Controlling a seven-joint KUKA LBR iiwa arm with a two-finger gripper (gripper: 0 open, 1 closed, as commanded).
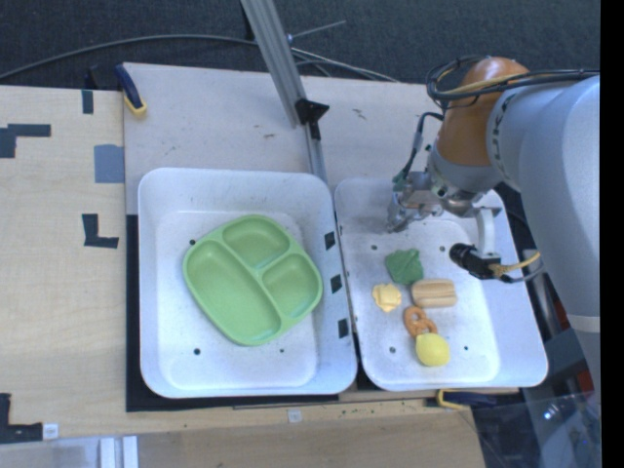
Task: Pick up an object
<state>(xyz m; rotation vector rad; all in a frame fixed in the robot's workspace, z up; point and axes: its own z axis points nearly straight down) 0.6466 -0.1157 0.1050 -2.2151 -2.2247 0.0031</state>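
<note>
Camera view has the claw [402,214], its spread impossible to tell, poised at twelve o'clock in the right bin [507,354] above a green leaf toy [403,264], seemingly soft and light, best pinched across its narrow middle, beside other small toys.

A robotics lab: taped bench [58,222], white bins [156,359], loose cables [146,42], metal camera pole [273,42].
</note>
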